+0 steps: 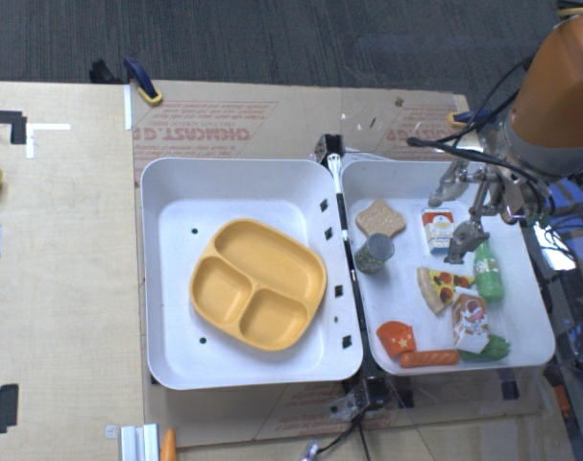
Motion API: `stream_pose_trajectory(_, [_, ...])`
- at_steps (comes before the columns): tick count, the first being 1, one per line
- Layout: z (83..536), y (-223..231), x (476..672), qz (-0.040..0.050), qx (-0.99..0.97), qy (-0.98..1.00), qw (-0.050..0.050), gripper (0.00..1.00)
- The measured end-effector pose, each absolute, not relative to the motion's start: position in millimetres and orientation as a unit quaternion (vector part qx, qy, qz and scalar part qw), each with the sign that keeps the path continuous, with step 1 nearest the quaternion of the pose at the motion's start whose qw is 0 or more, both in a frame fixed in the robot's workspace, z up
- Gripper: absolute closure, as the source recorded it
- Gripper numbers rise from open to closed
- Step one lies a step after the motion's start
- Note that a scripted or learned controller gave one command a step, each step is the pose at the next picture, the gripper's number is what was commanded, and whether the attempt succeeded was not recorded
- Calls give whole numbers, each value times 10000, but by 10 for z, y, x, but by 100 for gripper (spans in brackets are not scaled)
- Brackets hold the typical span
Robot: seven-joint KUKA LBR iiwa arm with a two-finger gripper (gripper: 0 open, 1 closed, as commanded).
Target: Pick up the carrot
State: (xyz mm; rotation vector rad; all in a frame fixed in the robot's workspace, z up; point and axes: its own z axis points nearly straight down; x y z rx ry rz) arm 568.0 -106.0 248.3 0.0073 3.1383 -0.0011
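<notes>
**Gripper poised over the right bin, carrot at the near edge**

The grey arm with the orange band [558, 84] is seen reaching in from the right, above the far right corner of the right-hand shallow white bin [536, 301]. The metal two-finger gripper [461, 248] is held over the right half of that bin, between a small red-and-white carton [437, 229] and a green bottle [487, 273]. Whether its fingers are spread or pressed together cannot be told from this angle, and nothing is seen gripped between them.

The left-hand shallow white bin [166, 286] is taken up by a yellow plastic plate with three compartments [258, 284], set at a slant.

In the right bin, a tan slice of toast [380, 219] is seen at the far left, with a grey round can [374, 254] just near of it. A yellow pizza wedge [439, 287] lies in the middle, and a red-and-white packet [470, 321] is placed to its right. A red, rounded piece [396, 337] sits near the left wall.

The carrot [452, 354], a slim orange-red stick with a green leafy end pointing right, is laid flat along the near wall of the right bin, just near of the red piece and the packet, well apart from the gripper.
</notes>
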Motion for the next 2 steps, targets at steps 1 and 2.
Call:
stream_pose_trajectory(1, [1394, -946, 5374, -3, -82, 10000, 11, 0])
stream_pose_trajectory(2, [932, -1449, 5702, -3, -289, 9996, 24, 0])
